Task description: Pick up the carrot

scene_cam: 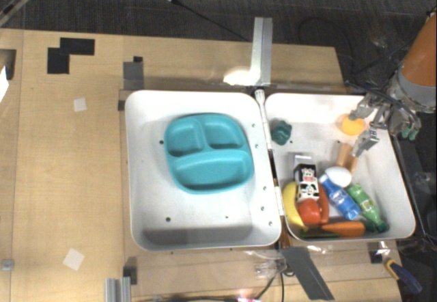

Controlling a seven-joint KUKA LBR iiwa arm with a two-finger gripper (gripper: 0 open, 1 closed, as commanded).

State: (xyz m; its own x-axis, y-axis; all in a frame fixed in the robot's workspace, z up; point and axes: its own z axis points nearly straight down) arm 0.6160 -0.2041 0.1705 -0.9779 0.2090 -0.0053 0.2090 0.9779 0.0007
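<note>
Light wood bench [61,177] on dark carpet; a thin cable runs across the floor at top. Two white bins side by side. Left bin [147,225] holds a teal divided plate [207,151]. Right bin [403,215] is cluttered: small teal object [280,132] near the divider, yellow piece [353,124], plus a packed front corner with banana [291,203], red piece [309,210], black-and-white carton [306,181], blue bottle [339,197], green bottle [364,205]. Carrot [341,229] lies flat along the front wall, touching that pile. Gripper [372,131] is over the bin's back right, fingers spread, nothing between them, well apart from the carrot.
</note>
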